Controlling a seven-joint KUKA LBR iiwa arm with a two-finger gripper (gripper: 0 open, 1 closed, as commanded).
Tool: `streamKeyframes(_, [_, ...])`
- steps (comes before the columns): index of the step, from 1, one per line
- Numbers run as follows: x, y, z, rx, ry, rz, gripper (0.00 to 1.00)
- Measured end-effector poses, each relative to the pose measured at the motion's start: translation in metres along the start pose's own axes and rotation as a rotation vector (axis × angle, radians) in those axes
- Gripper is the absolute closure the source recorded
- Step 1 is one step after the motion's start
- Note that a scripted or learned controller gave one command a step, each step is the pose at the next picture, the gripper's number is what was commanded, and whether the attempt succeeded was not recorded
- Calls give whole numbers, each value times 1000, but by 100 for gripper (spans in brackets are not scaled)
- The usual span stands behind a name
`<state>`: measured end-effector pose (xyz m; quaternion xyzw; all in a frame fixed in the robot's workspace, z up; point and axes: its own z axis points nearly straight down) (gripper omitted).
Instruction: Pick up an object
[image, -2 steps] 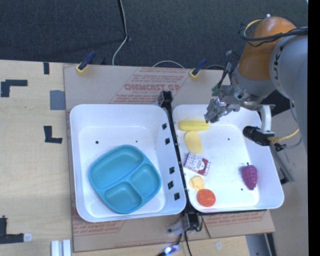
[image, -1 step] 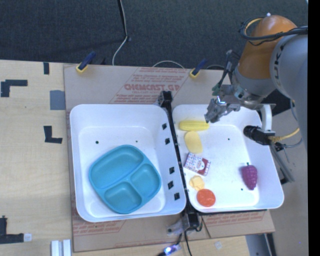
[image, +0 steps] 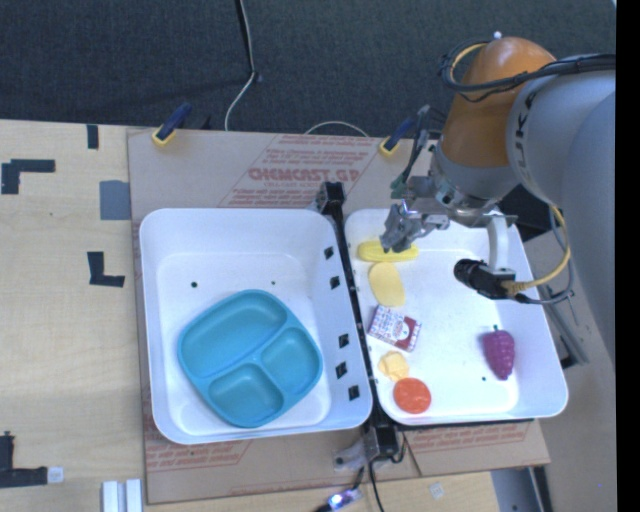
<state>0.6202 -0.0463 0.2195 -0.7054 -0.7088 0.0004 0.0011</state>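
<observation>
Presently the end effector (image: 401, 238) is positioned over the rearmost yellow item (image: 390, 254); its state cannot be told; closure seems needed next.

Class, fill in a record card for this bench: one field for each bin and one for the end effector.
Left bin: blue divided plate
Right bin: yellow banana, yellow oval fruit, red-and-white packet, small orange piece, orange-red ball, purple grapes
End effector: over the yellow banana, at the right bin's far left corner
</observation>
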Motion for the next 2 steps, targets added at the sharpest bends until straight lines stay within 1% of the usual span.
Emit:
streamKeyframes(1, [62, -2, 5, 0, 0, -1, 100])
streamKeyframes(2, [111, -1, -4, -1, 1, -2, 100])
